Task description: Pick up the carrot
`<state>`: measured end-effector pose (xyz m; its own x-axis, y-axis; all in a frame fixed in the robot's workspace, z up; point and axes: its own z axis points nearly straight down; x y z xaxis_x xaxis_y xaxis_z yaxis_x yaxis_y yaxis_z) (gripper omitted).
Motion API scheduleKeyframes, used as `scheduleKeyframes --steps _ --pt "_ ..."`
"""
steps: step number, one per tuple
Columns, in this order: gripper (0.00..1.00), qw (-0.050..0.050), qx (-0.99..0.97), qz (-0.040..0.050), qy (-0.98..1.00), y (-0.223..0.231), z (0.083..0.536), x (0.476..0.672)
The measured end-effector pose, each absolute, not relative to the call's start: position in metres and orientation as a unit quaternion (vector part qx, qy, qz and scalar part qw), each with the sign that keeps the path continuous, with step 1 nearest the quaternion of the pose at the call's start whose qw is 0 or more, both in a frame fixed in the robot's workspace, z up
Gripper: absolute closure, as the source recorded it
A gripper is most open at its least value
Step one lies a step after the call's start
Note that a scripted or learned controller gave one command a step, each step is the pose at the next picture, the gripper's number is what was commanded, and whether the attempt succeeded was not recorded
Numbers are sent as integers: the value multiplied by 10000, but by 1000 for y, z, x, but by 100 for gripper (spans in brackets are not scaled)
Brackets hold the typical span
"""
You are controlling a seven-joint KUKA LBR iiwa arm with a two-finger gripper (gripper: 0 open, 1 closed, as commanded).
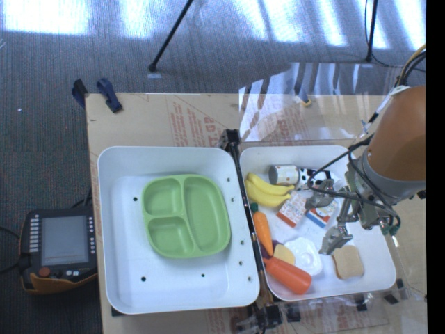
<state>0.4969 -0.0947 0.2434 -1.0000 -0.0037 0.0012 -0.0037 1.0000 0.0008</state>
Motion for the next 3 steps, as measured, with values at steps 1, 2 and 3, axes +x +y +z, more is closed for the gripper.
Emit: scheduleKeyframes --steps 1,2,3 --pt "0 14 34 -18 -10000 -22 217 486" --pt "0 8 -925 -5 -9957 4 186 528" --pt "0 -2 -1615 -2 -9869 -33 187 565"
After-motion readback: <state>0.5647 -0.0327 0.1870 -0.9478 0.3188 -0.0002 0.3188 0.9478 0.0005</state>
